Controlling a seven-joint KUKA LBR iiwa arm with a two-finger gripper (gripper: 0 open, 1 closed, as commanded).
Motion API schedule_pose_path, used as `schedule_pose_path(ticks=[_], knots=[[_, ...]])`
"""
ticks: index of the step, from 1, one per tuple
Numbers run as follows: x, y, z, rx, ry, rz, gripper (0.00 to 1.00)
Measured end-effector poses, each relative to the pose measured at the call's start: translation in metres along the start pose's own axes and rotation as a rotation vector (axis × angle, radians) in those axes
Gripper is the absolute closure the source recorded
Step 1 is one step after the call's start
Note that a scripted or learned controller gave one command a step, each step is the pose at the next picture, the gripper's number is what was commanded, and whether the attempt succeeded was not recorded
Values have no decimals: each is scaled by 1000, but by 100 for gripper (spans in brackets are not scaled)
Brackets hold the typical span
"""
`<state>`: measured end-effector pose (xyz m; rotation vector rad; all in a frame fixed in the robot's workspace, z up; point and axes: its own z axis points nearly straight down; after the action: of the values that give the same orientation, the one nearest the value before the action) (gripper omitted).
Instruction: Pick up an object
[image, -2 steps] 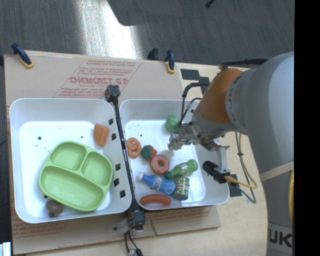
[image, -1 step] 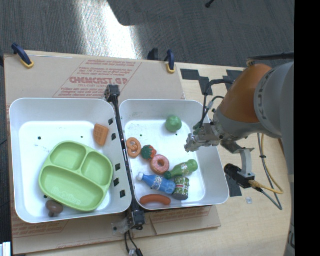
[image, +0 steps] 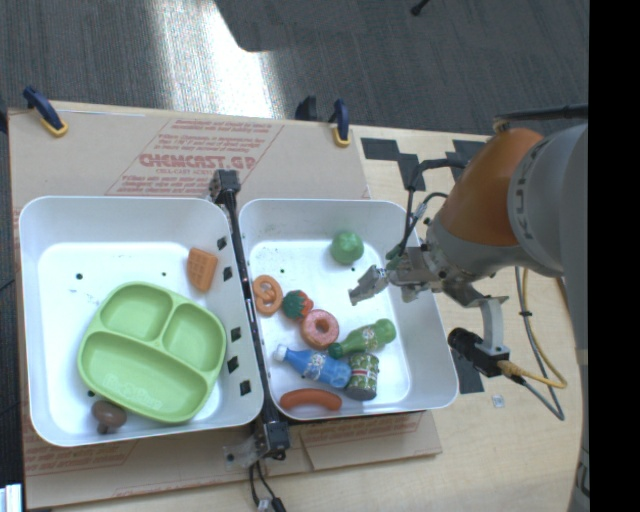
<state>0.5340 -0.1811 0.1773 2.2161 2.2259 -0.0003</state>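
We judge the task barely begun: nothing is lifted, and every candidate lies on the floor of the right bin (image: 425, 385). Our jaws (image: 366, 287) hang over that bin's right side, near its right wall, at the end of the grey arm (image: 520, 215) that comes in from the right edge of the tabletop (image: 400, 165). One finger shows as a grey tip pointing left; we cannot tell whether the jaws are spread or pressed together, and we see nothing between them. They seem to touch nothing.

The nearest things are the green ball (image: 346, 247), toward the bin's far side, and the green bottle (image: 365, 339), just below the jaws in the view. The donut (image: 320, 327), strawberry (image: 296, 305) and pretzel (image: 267, 294) cluster toward the bin's left wall; the blue bottle (image: 316, 366), a can (image: 363, 375) and a sausage (image: 311, 401) lie along its near edge.

What remains, by our reading, is the whole pick: settle over one thing, descend, close and lift.
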Motion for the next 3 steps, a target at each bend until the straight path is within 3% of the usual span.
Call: schedule_pose_path(ticks=[1,2,3], knots=[[24,15,79,-6,0,-2,0],[27,17,68,-11,3,-6,100],[12,-34,-41,-1,0,0,100]])
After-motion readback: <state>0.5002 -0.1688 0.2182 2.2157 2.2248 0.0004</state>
